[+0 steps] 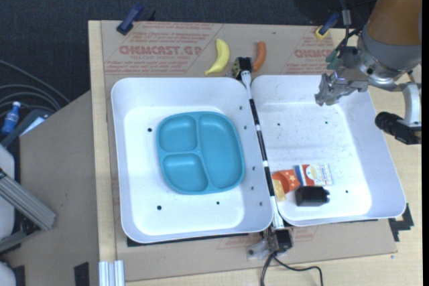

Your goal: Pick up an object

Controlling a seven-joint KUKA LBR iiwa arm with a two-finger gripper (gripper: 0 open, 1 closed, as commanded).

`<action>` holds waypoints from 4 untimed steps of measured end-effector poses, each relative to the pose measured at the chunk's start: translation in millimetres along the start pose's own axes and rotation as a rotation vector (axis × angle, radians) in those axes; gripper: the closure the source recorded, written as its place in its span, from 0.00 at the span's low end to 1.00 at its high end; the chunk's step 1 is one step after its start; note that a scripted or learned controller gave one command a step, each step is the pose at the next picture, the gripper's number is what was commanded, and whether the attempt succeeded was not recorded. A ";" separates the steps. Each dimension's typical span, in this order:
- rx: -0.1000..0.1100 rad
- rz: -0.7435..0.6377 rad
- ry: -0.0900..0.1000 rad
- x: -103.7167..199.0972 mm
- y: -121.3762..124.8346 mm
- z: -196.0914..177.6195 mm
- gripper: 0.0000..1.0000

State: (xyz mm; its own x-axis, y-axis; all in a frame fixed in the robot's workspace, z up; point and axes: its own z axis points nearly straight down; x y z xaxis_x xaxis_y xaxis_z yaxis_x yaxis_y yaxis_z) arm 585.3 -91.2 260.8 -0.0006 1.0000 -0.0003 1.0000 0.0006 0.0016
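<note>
**A:** How did the jaws stand at that moment?

**B:** I couldn't tell. The gripper (326, 96) hung over the far part of the right bin (375, 144), but at that slant the tips ran together in one grey mass. Nothing showed between them, so I judged it empty-handed.

**A:** Why was it parked there?

**B:** My guess is that it was poised above the bin that held the pickable things, arm coming in from the right, ready to descend. The bin floor under it was bare.

**A:** And the things themselves?

**B:** Down in the near left corner of that bin, well apart from the gripper. An orange-and-white carton (303, 177) lay flat, with a small black object (312, 196) touching its near side. Crowded against the wall like that, either would likely be awkward to grasp.

**A:** Farther out?

**B:** The left bin (134, 144) carried a teal divided plate (200, 152). Beyond both bins, on the desk (161, 47), a banana (218, 57) and a small carrot-like piece (259, 55) lay outside the bins, so probably not candidates.
</note>
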 end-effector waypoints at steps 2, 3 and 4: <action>0.004 0.001 0.001 -4.9 -18.2 129.7 0.00; 0.002 0.001 0.001 -4.7 -17.3 119.2 1.00; -0.001 0.001 -0.001 -41.3 -30.4 -17.2 1.00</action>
State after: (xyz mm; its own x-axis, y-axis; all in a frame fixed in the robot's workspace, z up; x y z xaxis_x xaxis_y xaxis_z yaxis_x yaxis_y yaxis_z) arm 554.8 -132.6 277.9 0.0001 1.0000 -0.0014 1.0000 -0.0001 0.0027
